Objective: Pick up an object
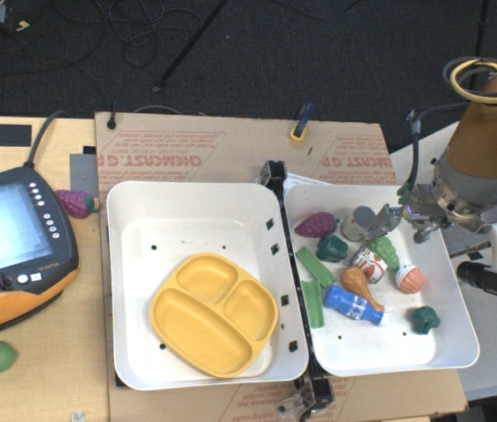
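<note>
1. The pincer (387, 221) hangs low over the right bin (459, 345), at its upper part, just above the small-toy cluster; whether it is spread or pressed together I cannot tell.
2. The arm (477, 148) reaches in from the right, wrist bent down toward the bin.
3. Counted: two white bins; one yellow divided plate (215, 313) in the left bin (134, 236); one blue bottle (352, 305); one purple grape bunch (316, 225).

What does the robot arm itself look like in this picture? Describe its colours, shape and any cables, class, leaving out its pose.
The arm is a thick rounded column with an orange-brown band over a grey section. A yellowish ring circles its top, and dark cables run alongside. The gripper is small, grey and metallic.
</note>
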Robot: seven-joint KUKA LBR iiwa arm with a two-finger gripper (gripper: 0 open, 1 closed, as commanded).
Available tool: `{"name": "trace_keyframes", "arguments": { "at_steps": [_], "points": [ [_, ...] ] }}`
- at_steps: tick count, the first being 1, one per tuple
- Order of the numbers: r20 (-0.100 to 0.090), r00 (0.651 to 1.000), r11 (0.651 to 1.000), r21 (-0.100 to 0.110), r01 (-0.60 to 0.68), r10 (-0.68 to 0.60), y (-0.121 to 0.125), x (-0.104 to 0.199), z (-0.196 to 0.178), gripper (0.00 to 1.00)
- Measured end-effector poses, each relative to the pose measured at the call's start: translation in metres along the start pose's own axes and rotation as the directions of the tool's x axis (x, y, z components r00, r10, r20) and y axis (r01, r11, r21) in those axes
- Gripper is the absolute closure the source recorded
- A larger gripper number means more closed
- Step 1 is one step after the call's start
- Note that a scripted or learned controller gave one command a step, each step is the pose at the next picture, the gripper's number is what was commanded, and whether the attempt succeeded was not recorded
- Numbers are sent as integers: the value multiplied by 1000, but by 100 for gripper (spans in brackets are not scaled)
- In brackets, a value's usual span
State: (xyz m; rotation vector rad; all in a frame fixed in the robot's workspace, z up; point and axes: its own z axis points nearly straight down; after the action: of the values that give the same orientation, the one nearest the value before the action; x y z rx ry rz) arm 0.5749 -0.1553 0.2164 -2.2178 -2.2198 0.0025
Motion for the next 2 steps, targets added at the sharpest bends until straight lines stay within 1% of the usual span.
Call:
{"name": "trace_keyframes", "arguments": {
  "at_steps": [1,2],
  "points": [
    [2,1000,1000,-1,-1,1,-20,-9,134,0],
    [-3,1000,1000,3,-3,3,-76,36,130,0]
  ]
}}
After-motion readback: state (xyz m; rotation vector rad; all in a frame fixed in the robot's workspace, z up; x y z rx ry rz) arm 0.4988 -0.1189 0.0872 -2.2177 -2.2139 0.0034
